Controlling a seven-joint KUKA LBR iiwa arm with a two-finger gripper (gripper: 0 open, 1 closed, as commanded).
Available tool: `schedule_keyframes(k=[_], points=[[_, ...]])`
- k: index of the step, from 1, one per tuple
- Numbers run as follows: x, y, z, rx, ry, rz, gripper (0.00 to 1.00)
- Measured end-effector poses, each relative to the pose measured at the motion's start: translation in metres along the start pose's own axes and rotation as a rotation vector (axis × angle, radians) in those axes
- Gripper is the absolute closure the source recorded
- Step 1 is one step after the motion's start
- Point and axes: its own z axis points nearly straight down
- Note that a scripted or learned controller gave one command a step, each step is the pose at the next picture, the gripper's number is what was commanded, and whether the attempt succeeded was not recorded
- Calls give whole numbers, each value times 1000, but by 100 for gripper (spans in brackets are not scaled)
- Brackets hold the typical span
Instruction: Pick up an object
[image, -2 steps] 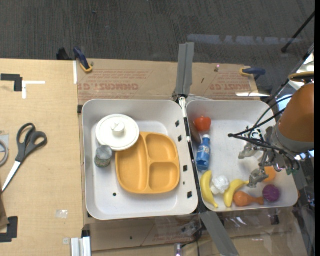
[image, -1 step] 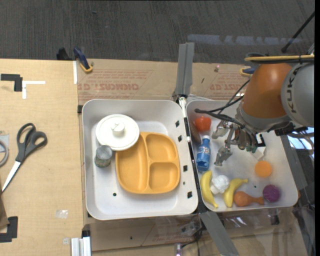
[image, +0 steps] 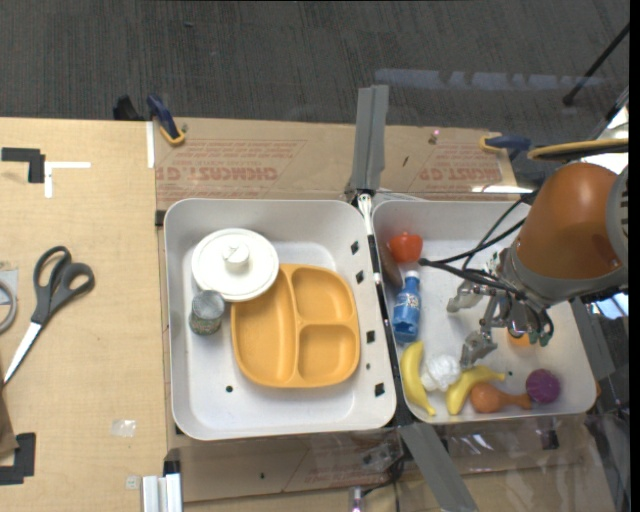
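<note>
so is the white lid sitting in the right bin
No, the white lid lies in the left bin, beside the orange tray.

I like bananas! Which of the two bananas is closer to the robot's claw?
The right banana, lying just below the gripper. The other banana sits farther left, nearer the bin's divider.

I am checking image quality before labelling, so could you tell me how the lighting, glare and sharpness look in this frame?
In the camera view, lighting is even and soft on both bins, with faint shadows under the yellow tray and white lid; bright glare blows out the upper right edge, above the arm's orange band; the gripper and the small items under it look slightly soft, while the scissors stay crisp.
</note>
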Motion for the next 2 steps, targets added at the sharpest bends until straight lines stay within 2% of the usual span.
schedule_keyframes(k=[1, 2], points=[[-80, 22, -2, 0, -5, 74, 0], [6, -69, -2, 1, -3, 115, 0]])
